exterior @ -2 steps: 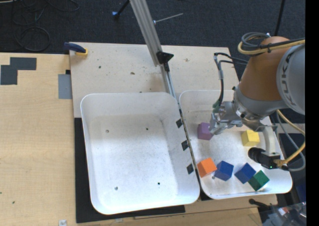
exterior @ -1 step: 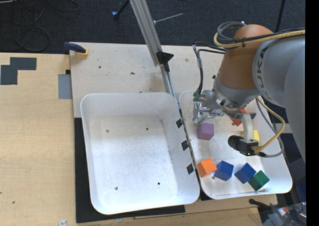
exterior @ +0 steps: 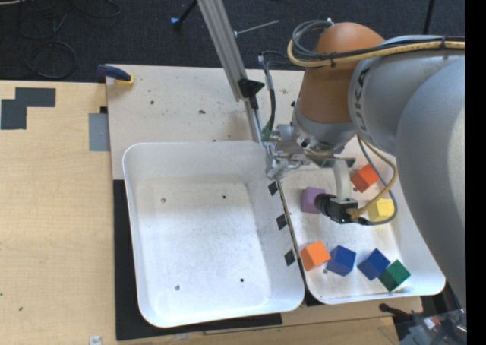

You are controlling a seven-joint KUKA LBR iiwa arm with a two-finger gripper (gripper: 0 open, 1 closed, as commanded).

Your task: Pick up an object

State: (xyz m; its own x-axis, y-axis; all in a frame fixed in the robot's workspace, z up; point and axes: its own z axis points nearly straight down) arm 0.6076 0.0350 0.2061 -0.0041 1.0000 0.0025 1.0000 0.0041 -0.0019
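My gripper [exterior: 278, 156] hangs over the back of the seam between the two white bins, at the near left corner of the right bin [exterior: 429, 279]. Below and to its right a purple block [exterior: 309, 199] lies in that bin. Farther right are an orange-red block [exterior: 365, 178] and a yellow block [exterior: 383, 210]. Along the bin's front lie an orange block [exterior: 314, 254], two blue blocks [exterior: 342, 260] [exterior: 373, 264] and a green block [exterior: 395, 275]. The wrist hides the bin's back part.
The left bin [exterior: 197, 245] shows only dark specks. A slanted aluminium rail [exterior: 223, 32] rises behind the gripper. Black clips [exterior: 282, 222] line the seam between the bins. A blue and yellow clamp [exterior: 115, 74] sits at the bench's back left.
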